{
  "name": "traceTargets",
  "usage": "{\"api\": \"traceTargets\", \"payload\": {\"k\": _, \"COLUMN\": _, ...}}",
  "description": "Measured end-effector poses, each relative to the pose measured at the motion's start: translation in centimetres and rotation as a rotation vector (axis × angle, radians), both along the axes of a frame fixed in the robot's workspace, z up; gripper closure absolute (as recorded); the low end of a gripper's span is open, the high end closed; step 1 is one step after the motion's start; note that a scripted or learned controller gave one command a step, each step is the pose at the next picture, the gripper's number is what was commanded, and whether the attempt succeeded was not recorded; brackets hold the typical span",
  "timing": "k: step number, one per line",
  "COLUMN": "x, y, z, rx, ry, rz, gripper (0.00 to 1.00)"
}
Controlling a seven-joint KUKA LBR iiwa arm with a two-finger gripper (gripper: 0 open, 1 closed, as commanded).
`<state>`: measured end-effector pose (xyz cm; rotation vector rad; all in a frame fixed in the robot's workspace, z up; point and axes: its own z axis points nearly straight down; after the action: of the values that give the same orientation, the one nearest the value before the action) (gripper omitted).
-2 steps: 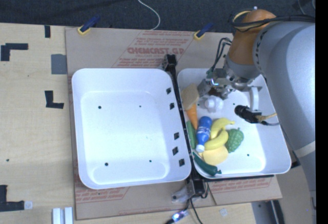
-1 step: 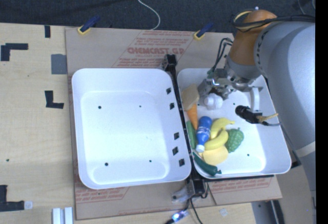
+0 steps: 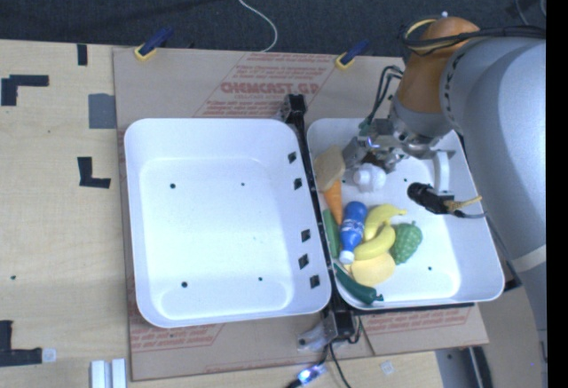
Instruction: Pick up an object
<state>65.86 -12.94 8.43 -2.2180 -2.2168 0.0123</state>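
Your claw (image 3: 371, 161) sits low at about 11 o'clock in the right bin (image 3: 457, 253), pointed straight down from the arm (image 3: 497, 111) that reaches in from 3 o'clock. You cannot tell how wide it stands. A white lump (image 3: 369, 175) right under it may be part of the claw or a small piece it is after, and the view is too coarse to settle that. Don't count anything as held.

Your pickings are heaped along the bin's 9 o'clock wall, next to the left bin (image 3: 213, 226). That crowding looks like the reason the claw comes down at the heap's 12 o'clock end, where the bin floor gives it room to close. The bottle (image 3: 353, 225) lies just at 6 o'clock of the claw and is the nearest clear target. A banana (image 3: 383, 231) presses against it at 3 o'clock, with a green fruit (image 3: 406, 242) touching the banana's far side. A lemon (image 3: 373, 269) sits at 6 o'clock of the bottle, and a carrot (image 3: 333, 200) is wedged between the bottle and the wall. A tan block (image 3: 328, 166) lies at 9 o'clock of the claw.

Because the pieces touch, expect a grab on the bottle to nudge its neighbours. The stretch nearest the claw looks the freest to you.
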Motion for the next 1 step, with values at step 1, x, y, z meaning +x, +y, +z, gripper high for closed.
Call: {"api": "traceTargets", "payload": {"k": 1, "x": 0.97, "y": -2.03, "z": 0.0, "rx": 0.0, "ry": -0.009, "rz": 0.001, "gripper": 0.0}}
